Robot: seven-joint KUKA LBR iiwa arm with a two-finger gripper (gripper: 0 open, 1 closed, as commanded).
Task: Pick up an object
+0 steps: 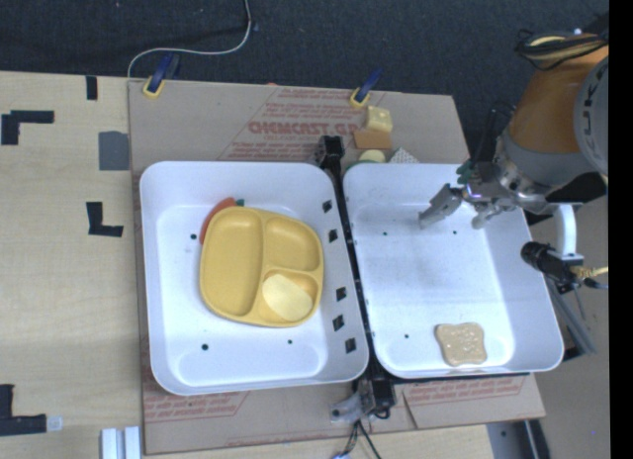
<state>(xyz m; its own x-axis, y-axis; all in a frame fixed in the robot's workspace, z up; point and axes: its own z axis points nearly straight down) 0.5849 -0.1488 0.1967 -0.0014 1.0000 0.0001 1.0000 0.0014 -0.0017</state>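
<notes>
Jaws: the gripper [457, 208] hung over the upper part of the right bin [514, 279], fingers spread wide, nothing between them.
Nearest object: a tan slice of toast [461, 343] lay well apart, near that bin's front rim.
Left bin [168, 279]: yellow divided plate [259, 264].
Progress: judged not yet begun; descent, closing and lift remained.

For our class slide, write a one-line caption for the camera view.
Robot gripper hovers over the right bin holding a biscuit; a yellow divided plate sits in the left bin.
</notes>
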